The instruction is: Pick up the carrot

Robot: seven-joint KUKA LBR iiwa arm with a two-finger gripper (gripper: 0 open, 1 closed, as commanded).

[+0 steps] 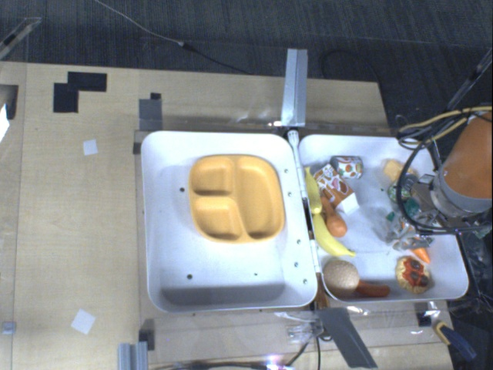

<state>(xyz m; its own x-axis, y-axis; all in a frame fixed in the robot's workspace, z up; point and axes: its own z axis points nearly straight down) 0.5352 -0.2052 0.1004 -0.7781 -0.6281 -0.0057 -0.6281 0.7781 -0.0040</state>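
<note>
1. In the camera view, the grey arm with the orange band (470,164) is reaching in at the right edge of the frame, and its gripper (407,222) is hanging low over the right-hand shallow white bin (454,287); whether it is apart or together I cannot tell.
2. The small orange carrot (420,254) is lying just below the gripper, beside the round red-and-yellow toy (414,274) at lower right.
3. Judging from this, the gripper is needing a short, straight drop centred on the carrot, keeping clear of that round toy.
4. The yellow divided plate (235,197) in the left bin (166,230) is sitting well apart.
</note>
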